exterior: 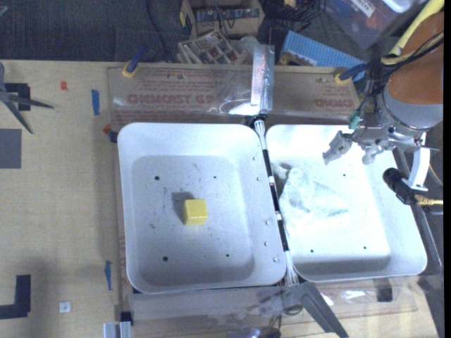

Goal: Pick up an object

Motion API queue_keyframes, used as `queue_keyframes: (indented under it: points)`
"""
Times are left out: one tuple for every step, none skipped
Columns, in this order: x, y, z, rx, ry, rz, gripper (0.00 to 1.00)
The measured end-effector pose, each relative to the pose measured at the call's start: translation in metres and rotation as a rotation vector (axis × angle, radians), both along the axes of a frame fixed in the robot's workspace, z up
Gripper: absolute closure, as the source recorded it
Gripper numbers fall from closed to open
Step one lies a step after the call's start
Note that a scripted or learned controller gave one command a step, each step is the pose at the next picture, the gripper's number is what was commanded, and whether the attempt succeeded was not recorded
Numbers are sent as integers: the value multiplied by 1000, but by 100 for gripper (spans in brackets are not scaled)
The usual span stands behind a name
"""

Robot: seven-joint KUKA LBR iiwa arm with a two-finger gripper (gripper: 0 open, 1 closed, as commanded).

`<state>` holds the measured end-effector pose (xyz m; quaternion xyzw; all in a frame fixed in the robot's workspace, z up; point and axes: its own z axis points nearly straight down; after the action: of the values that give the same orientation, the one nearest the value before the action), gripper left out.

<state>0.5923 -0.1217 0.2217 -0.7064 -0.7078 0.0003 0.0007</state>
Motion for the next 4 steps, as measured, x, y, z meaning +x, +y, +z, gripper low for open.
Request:
queue_keyframes:
  points:
    - [13, -77, 134, -3, -5, -34, 0]
    - [8, -12, 27, 0, 2, -390, 0]
    - [8, -12, 38, -1, 1, -389, 100]
    - [-24, 97, 61, -1, 4, -862, 100]
